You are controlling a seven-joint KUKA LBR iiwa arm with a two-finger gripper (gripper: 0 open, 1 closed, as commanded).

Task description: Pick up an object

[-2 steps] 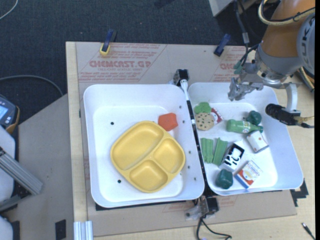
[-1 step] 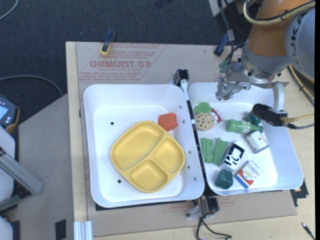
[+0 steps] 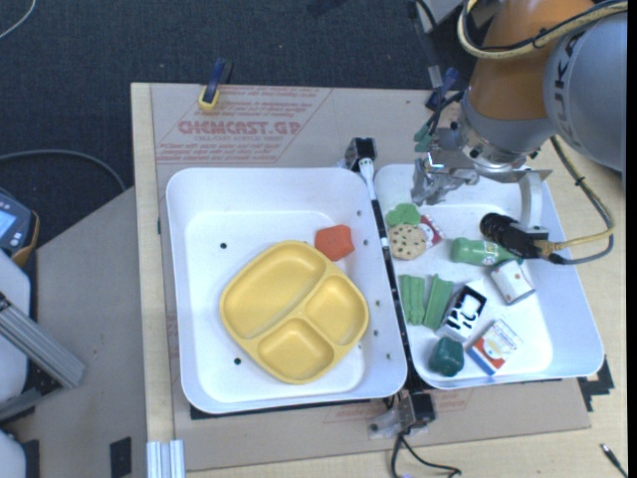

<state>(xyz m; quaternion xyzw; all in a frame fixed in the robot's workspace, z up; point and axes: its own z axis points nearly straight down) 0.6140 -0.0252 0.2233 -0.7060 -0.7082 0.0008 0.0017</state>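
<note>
Two glossy white bins (image 3: 189,267), smooth yellow compartment tray (image 3: 293,311), round cookie (image 3: 406,240)

The right bin (image 3: 572,297) holds the clutter: a round cookie (image 3: 406,240) with dark chips near its left wall, a green leafy piece (image 3: 402,215) just above it, and a green bottle (image 3: 480,252) lying on its side mid-bin. Lower down lie flat green strips (image 3: 425,300), a black-and-white card (image 3: 463,310), a dark teal lump (image 3: 447,357) and a small white carton (image 3: 495,347). An orange block (image 3: 334,241) sits in the left bin (image 3: 189,267), touching a yellow divided tray (image 3: 294,310).
</note>
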